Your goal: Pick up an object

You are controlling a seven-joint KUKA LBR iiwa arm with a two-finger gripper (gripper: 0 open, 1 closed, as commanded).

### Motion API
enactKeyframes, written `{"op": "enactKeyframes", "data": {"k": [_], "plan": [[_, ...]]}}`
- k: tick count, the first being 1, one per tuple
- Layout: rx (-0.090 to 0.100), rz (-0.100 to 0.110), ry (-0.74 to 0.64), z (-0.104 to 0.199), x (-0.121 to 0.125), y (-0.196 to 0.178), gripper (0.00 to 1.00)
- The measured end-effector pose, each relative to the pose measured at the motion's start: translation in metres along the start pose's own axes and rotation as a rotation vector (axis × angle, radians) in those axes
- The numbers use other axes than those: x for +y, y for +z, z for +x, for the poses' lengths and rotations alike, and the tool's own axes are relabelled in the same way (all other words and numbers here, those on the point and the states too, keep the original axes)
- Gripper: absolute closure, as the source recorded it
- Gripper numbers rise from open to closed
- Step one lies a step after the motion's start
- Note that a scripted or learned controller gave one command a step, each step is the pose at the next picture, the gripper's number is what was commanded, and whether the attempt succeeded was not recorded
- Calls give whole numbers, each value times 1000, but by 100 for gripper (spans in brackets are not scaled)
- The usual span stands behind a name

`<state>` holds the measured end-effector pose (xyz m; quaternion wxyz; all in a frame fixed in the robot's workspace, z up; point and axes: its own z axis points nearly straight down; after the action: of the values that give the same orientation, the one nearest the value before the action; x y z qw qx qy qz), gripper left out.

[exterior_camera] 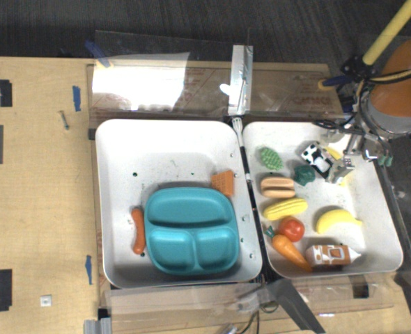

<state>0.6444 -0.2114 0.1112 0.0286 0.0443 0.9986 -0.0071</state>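
I've got the claw (343, 164) hanging at the right bin's (386, 218) top-right corner, just beside the cow toy (315, 157); can't tell how it stands, too small and cluttered; nothing visibly held; I read this as the approach step; next: settle over the cow, descend, pinch; green block (304, 175) crowds it.

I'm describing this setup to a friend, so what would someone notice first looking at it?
The big teal tray fills much of the left bin, with an orange sausage along its left side. The right bin holds a cluster of bright toy foods, such as a banana, tomato and carrot. The arm enters at the upper right.
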Motion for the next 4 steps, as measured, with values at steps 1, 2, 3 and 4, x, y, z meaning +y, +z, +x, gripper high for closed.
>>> {"op": "enactKeyframes", "data": {"k": [1,2,3,4], "plan": [[39,-11,8,18,53,16,0],[24,-9,6,13,53,2,100],[38,-9,43,-4,57,-131,100],[48,-7,55,4,-18,-128,100]]}}
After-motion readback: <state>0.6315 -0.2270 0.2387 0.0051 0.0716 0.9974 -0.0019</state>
